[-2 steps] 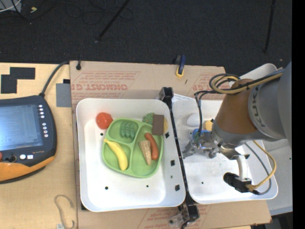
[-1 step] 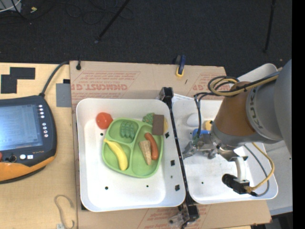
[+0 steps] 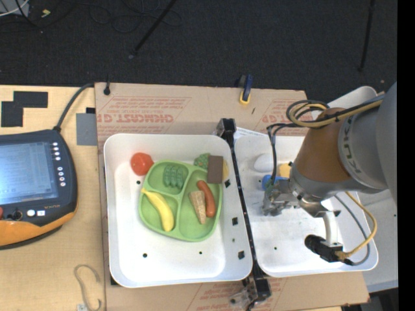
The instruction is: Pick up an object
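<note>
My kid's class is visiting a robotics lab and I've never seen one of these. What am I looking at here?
One camera looks down at a slant on a bench. The big grey and orange shape on the right is a robot arm; its tool is lowered into the right white bin. I can't tell whether it holds anything. The left white bin carries a green divided plate with toy food: a banana and a sausage. A red tomato sits beside the plate. At far left lies the arm's control tablet.

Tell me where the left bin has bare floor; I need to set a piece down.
Left bin: bare floor along the front, below the green plate, plus a strip down the left wall under the tomato. The plate's compartments and the back right corner are crowded.
</note>
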You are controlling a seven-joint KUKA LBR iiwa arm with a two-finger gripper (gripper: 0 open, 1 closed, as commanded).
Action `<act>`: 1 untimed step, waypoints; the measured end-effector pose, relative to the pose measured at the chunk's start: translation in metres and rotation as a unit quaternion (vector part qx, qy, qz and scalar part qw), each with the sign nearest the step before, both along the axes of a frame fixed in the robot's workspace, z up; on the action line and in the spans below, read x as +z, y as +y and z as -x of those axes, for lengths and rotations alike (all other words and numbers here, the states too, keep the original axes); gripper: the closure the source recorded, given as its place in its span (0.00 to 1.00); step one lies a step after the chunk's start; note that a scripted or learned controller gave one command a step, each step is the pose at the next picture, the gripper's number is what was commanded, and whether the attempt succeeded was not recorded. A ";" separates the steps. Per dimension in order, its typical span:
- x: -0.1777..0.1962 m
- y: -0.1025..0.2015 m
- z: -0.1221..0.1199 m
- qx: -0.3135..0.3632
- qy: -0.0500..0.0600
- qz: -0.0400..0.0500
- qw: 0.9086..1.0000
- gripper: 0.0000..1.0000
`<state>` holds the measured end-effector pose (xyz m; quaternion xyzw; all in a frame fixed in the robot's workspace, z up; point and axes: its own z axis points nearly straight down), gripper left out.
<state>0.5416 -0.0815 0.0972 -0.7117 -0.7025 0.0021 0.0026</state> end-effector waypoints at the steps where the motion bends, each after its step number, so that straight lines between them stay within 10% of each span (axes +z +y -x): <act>1: 0.048 -0.010 0.000 0.005 -0.003 0.001 1.000 1.00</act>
